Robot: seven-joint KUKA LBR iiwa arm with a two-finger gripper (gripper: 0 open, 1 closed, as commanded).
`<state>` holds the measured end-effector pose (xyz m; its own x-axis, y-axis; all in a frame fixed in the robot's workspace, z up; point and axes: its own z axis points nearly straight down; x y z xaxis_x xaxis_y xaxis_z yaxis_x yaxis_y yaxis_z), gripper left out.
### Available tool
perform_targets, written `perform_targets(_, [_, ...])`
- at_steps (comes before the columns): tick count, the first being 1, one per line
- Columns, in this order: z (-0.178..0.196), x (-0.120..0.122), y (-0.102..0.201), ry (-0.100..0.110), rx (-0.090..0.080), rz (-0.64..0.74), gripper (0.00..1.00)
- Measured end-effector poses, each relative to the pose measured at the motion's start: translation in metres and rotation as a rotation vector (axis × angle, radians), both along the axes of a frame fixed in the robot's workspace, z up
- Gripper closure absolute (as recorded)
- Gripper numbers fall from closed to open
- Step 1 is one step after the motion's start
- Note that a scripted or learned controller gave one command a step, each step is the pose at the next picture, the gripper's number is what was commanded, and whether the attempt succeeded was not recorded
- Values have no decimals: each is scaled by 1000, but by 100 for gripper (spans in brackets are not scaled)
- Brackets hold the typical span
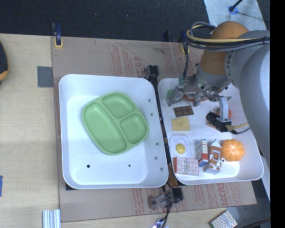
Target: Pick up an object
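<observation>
The small yellow square block (181, 123) lies flat near the middle of the right shallow white bin (245, 169) and serves as the marker for everything else. Just beyond it, toward the far rim and barely apart from it, lies a dark brown square tile (183, 111). Beyond that tile, the grey arm with the orange band (226, 42) reaches in from the view's right and brings its jaws down low over the bin's far end. Whether the jaws are released or clenched I cannot tell, and I cannot make out anything between them. On the near side of the yellow block, just beside it, sits a white fried-egg toy with a yellow yolk (180, 147). Nearer still is a flat red-and-white packet (186, 166), close to the bin's front rim. To the right of the egg toy stand two small red-and-white cartons (209, 155), close together. Further right of the block and nearer the front rests a round orange fruit (232, 150), just beside the cartons. To the left of the yellow block, across the two bins' meeting rims, the left shallow white bin (78, 167) holds a pale green divided plastic plate (115, 122) lying flat near its middle. Both bins rest on a brown cardboard sheet (109, 49) on the pale wooden surface (21, 141).
</observation>
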<state>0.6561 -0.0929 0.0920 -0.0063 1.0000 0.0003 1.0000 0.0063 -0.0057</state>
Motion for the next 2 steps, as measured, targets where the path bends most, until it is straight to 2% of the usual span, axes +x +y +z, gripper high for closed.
perform_targets(1, [0,-20,-2,1,-1,-3,0])
perform_targets(2, [0,-9,0,-5,-1,-1,0])
